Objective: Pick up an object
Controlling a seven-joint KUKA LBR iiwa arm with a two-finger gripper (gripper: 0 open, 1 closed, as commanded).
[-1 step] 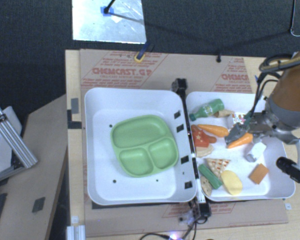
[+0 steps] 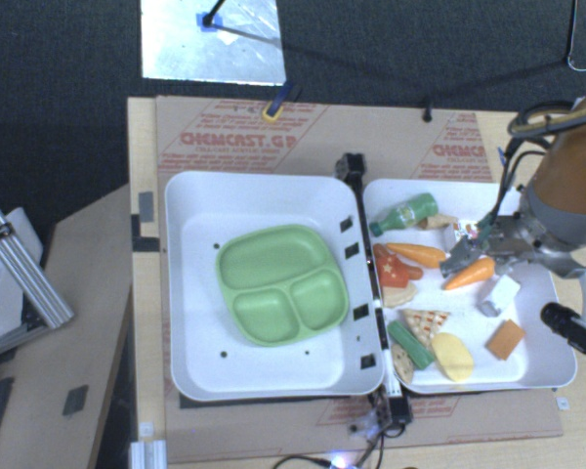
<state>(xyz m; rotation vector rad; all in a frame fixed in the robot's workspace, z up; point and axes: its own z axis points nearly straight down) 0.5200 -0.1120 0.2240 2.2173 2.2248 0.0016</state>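
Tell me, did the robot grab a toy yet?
Done: the arm has reached into the right bin, and its pincer sits right at an orange carrot. In hand: I can't tell if the carrot is really between its fingers; it looks level with the other toys, not lifted. Left: gripping it firmly and raising it. The green tray in the left bin looks untouched.

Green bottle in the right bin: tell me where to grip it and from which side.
Grip the green bottle across its body, near the middle, coming straight down from above. It lies on its side, long axis roughly left to right, so closing across the narrow width suits it. The bin wall sits just behind, so avoid a sideways approach.
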